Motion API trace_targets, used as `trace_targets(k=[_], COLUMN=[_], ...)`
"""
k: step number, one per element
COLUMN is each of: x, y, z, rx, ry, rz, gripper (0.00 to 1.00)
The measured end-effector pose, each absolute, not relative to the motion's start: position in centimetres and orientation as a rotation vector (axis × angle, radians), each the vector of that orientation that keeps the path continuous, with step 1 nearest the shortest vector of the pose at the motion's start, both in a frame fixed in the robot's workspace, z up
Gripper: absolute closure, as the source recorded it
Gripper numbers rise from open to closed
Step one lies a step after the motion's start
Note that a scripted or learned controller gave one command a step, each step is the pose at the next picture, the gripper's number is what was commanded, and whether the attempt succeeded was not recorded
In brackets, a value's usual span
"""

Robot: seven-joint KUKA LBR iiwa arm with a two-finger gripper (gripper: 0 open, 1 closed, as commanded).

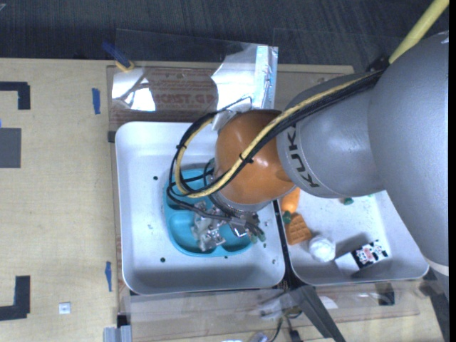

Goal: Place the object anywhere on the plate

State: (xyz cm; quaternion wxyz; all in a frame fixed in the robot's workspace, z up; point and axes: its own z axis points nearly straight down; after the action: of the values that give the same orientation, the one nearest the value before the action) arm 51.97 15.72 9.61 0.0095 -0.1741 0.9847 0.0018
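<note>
My gripper (211, 235): it hangs directly over the blue plate, close to its surface; I cannot tell how it is set.
Blue plate (179, 235): my landmark, lying in the left white bin (135, 191), partly hidden under my wrist.
My arm (342, 134): reaches in above the plate, the orange band just over it.
Orange object (295, 226): right of the plate, in the right bin (399, 255).
White round piece (321, 248): further right of the plate.
Black-and-white box (370, 254): furthest from the plate.

Grey arm (370, 130) (lettered "KUKA"), orange band (249, 159), yellow and black cables (214, 180); wrist metalwork perhaps silver.
</note>
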Motion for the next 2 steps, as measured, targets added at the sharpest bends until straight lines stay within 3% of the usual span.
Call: trace_targets(k=[1, 2], x=[52.1, 49.7], y=[15.8, 22.0], z=[10.7, 12.1], rx=[-0.539, -0.751], ry=[3.068, 3.038], rz=[0.010, 0.002], gripper=[1.00, 1.00])
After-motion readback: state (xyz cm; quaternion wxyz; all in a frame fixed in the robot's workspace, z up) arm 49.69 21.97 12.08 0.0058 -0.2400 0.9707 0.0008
